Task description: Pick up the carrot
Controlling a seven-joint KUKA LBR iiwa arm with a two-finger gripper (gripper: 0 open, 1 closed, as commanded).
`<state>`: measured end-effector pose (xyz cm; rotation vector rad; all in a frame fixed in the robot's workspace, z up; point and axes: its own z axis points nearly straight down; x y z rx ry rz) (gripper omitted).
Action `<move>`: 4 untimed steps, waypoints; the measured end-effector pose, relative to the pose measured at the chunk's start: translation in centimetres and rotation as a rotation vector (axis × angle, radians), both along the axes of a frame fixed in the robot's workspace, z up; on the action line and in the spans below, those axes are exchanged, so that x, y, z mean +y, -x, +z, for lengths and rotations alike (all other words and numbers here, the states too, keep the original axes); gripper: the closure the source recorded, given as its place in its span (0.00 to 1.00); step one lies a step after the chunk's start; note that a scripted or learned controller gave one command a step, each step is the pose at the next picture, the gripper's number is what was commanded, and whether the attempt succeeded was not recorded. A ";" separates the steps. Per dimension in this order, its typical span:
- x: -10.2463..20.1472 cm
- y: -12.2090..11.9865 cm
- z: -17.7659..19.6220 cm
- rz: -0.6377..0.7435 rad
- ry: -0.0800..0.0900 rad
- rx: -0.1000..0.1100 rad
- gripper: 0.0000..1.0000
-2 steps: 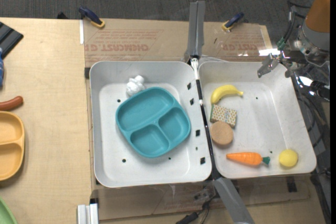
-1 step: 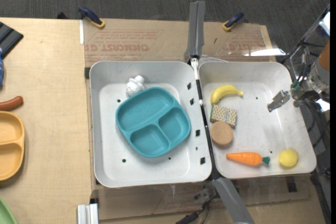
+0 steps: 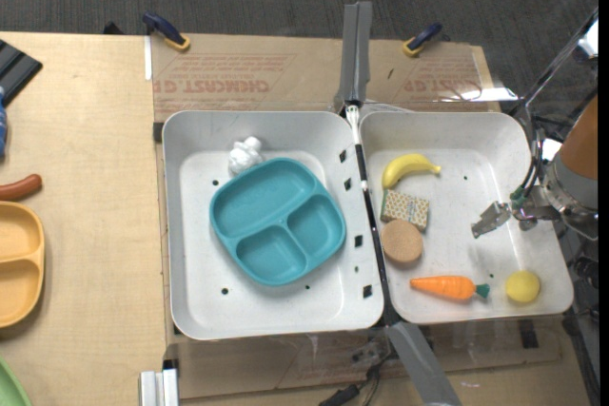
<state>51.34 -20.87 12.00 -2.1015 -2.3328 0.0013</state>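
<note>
Carrot [image 3: 444, 287] lies flat on the floor of the right bin [image 3: 466, 140], near that bin's front wall, green stub toward a yellow lemon-like ball [image 3: 522, 286] just beside it. Above the carrot sit a round tan biscuit [image 3: 402, 242], a patterned cracker [image 3: 405, 207] and a banana [image 3: 409, 169], all apart from it. The claw [image 3: 491, 220] hangs above the carrot and to its right, well clear of it, with nothing between its fingers; how wide they stand I cannot tell. So the pick looks not yet begun: the claw has to come over the carrot, drop, close and lift. The left bin [image 3: 181, 204] holds a teal divided plate [image 3: 276, 221]. Cardboard [image 3: 228, 76] behind the bins bears red print, upside down and mirrored, seemingly "CHEMCAST GP", though it is too faint to be sure.
</note>
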 end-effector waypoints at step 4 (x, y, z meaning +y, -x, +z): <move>9.6 3.1 -2.8 1.135 0.000 -0.004 0.00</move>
